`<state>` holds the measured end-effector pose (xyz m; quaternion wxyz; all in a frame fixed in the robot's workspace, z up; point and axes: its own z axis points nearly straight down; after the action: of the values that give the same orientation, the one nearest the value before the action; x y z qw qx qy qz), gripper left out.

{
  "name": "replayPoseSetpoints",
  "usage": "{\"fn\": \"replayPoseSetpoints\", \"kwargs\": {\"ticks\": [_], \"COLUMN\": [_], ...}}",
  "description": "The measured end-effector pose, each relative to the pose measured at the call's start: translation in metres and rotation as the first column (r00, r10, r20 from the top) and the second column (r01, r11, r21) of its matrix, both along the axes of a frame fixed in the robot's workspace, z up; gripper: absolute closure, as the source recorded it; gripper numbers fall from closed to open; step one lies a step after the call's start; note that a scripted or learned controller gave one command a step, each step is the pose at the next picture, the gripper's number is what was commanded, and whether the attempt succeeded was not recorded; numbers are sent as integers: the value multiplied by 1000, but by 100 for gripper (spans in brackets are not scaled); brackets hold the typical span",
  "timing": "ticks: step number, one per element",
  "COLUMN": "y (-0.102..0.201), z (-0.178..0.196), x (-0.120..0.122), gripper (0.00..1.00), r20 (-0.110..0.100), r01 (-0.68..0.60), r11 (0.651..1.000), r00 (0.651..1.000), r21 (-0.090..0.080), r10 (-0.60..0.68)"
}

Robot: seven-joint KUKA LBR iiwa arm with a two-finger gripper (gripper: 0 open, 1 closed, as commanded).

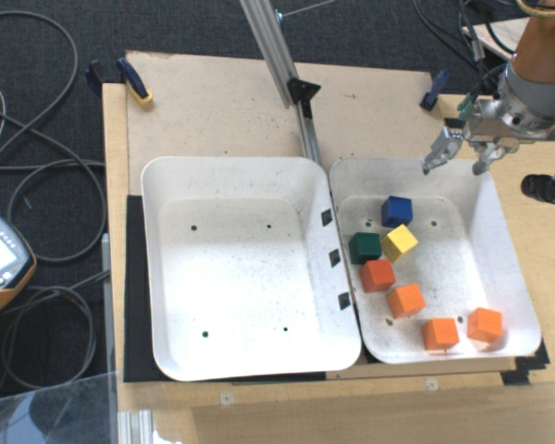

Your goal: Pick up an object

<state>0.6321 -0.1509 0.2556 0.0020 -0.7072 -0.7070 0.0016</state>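
The right bin (499, 248) holds several small cubes. A blue cube (397, 210) sits by a yellow cube (400, 240), with a dark green cube (365, 246) to their left. A red-orange cube (378, 274) and an orange cube (406, 300) lie below them. Two more orange cubes (440, 333) (485, 324) rest near the front wall. My gripper (461, 160) hangs above the bin's far edge, open, with nothing between its fingers. It is well above and behind the blue cube.
The left bin (166, 192) lies beside the right one. A slanted metal pole (277, 54) rises from a clamp at the bench's back middle. Blue clamps (134, 80) (434, 91) grip the back edge. Cables lie on the floor to the left.
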Motion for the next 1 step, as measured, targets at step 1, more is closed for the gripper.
{"fn": "replayPoseSetpoints", "kwargs": {"ticks": [1], "y": [-3], "z": [-57], "x": [8], "gripper": [0], "r20": [-2], "r01": [0], "r11": [1000], "r00": [1000], "r21": [1], "r10": [0]}}
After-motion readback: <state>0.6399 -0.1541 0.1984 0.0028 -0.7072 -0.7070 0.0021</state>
